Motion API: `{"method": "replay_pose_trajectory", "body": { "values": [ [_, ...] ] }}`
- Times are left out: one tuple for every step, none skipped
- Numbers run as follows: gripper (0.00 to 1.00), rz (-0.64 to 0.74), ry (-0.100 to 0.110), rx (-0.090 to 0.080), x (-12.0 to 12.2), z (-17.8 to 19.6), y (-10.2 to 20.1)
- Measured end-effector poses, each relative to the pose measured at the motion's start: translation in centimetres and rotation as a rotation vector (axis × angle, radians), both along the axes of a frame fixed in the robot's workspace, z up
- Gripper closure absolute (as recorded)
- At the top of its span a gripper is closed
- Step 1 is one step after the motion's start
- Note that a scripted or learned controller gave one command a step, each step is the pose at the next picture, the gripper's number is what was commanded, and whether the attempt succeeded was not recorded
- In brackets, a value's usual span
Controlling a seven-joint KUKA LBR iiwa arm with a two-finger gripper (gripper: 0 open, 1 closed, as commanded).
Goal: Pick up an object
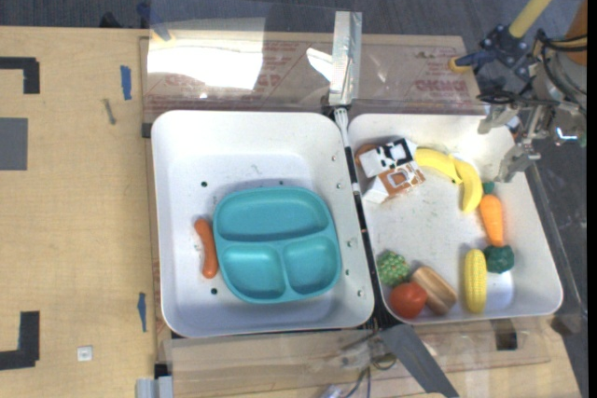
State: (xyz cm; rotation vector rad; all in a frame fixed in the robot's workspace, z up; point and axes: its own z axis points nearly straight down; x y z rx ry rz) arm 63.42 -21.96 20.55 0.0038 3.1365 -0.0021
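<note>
Tool (pixel 519 144): hovers over the right bin's (pixel 546 242) upper right corner; whether its grasping parts are apart or together cannot be told; it carries nothing visible.
Carrot (pixel 492 217): just below the tool, likeliest pick.
Banana (pixel 454 172): just left of the tool.
Corn cob (pixel 475 280): farther below.
Teal tray (pixel 276 242): far left, in the other bin.

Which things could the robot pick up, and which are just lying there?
Could pick up: banana, carrot, corn, tomato, broccoli, bread roll, small printed box, sausage.

Just there: teal divided tray, the two white bins.
</note>
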Motion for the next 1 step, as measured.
{"method": "replay_pose_trajectory", "body": {
  "values": [
    [0.00,-0.017,-0.006,-0.001,-1.96,-10.69,-0.37]
  ]
}}
